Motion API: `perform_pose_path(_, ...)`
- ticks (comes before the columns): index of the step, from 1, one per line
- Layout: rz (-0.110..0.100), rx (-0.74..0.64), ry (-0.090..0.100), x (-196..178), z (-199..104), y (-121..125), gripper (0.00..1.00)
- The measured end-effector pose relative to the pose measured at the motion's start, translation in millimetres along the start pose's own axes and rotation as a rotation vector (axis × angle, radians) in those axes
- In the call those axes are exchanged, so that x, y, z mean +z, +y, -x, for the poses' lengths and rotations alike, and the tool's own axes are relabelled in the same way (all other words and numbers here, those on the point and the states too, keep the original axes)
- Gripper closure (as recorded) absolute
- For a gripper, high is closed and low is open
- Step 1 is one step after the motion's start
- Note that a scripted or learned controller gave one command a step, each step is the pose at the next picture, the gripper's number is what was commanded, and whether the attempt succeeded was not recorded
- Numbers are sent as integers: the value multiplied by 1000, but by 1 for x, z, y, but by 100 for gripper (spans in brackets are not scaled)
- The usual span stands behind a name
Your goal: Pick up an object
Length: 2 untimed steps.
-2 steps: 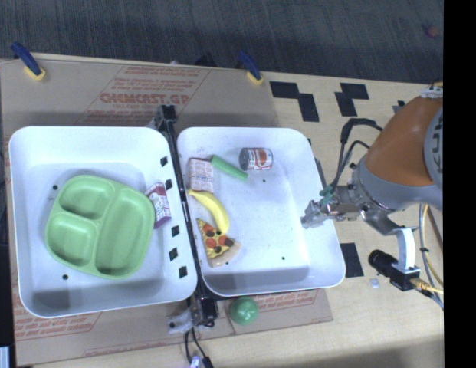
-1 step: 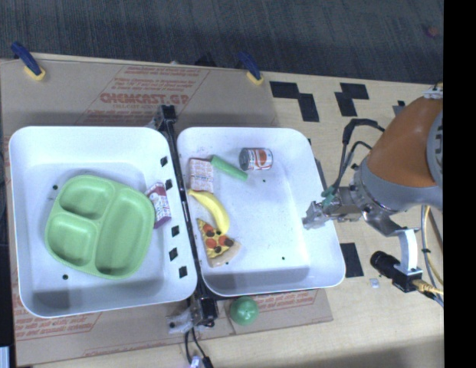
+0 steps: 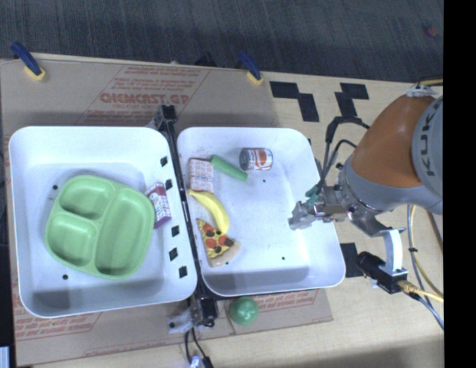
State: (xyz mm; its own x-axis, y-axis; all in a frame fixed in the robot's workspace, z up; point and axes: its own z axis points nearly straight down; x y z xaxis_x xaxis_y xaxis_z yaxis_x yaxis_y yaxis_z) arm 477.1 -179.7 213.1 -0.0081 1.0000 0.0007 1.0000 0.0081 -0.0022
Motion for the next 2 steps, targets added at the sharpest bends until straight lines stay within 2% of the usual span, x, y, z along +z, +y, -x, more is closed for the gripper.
perform_pose_path(1,0,0,0,17,-23,0,100)
perform_pose_path(2,1,4,-1,7,18,-1,100)
